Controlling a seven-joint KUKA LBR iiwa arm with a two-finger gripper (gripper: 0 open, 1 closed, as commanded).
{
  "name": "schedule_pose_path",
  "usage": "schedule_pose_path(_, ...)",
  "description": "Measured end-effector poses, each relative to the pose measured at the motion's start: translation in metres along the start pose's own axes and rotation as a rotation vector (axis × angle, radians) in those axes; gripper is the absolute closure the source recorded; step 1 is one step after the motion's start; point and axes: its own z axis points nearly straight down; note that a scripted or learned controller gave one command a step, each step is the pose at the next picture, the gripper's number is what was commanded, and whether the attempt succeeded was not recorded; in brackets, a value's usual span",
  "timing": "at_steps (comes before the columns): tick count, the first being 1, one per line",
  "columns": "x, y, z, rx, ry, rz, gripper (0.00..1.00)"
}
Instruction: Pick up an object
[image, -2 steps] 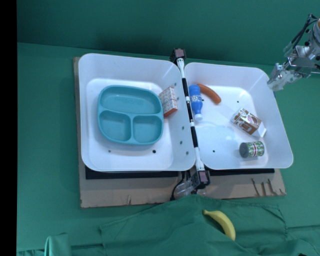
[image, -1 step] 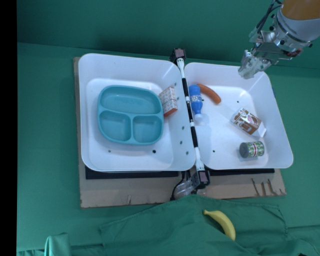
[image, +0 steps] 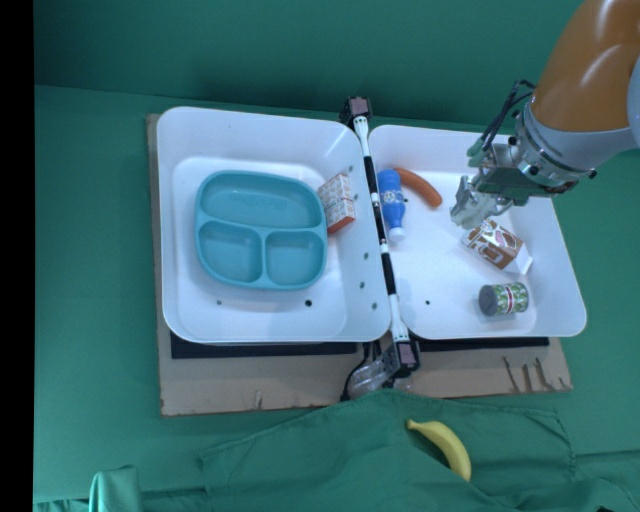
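My gripper (image: 468, 212) hangs over the right bin (image: 440, 290), just left of and above a brown and white carton (image: 497, 245). Nothing shows between its fingers. A small tin can (image: 503, 299) lies on its side near the bin's front right. A blue and white bottle (image: 390, 202) lies by the divider, and an orange sausage (image: 420, 186) lies behind it. In the left bin (image: 190, 150) a red and white carton (image: 337, 201) leans at the right edge of a teal divided plate (image: 262, 229).
The arm's orange band (image: 590, 50) and grey wrist (image: 545, 155) reach in from the upper right. A banana (image: 445, 446) lies on the green cloth in front of the bins. A black and white divider bar (image: 380, 230) runs between the bins.
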Motion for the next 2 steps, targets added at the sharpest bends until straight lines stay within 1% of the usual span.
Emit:
schedule_pose_path(1, -0.028, -0.052, -0.007, -0.006, -0.002, 0.006, 1.00)
schedule_pose_path(2, -0.027, -0.049, -0.019, -0.014, -0.003, 0.005, 1.00)
